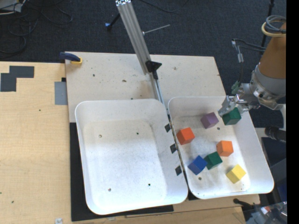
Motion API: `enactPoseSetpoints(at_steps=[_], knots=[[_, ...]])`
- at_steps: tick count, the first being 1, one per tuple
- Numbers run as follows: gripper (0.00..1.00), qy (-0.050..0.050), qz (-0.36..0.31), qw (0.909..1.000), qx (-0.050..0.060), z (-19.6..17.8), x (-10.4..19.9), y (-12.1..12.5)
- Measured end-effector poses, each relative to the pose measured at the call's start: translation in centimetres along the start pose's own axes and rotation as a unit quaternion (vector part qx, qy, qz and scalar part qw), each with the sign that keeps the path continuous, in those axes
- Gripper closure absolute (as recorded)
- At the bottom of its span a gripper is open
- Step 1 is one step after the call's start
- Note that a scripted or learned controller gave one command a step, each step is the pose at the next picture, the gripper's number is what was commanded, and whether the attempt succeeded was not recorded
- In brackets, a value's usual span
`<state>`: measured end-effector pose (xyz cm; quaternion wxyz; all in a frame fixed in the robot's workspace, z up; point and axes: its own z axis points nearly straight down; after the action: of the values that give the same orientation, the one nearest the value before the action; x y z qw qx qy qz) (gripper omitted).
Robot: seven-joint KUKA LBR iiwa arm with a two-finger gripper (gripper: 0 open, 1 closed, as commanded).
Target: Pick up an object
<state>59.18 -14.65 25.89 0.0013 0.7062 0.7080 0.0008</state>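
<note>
My gripper [232, 110] reaches in from the right over the far right corner of the right bin [261, 181]. A dark green block [231, 117] sits between its fingertips, and the fingers are shut on it. Just to its left lies a purple block [210, 120]. On the bin floor further forward lie an orange block [186, 135], a second orange block [225, 148], a blue block [197, 164], another green block [214, 160] and a yellow block [236, 173].
The left bin [86, 125] stands beside the right one, with black clips along the shared rim. A slanted aluminium post [135, 31] rises from behind the bins. A blue and yellow clamp [71, 58] lies at the board's far left corner.
</note>
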Motion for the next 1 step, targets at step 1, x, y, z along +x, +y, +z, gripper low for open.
enactPoseSetpoints(at_steps=[1], knots=[[1.0, 0.001, -0.001, 1.0, 0.004, 1.62, 5.15, 1.48]])
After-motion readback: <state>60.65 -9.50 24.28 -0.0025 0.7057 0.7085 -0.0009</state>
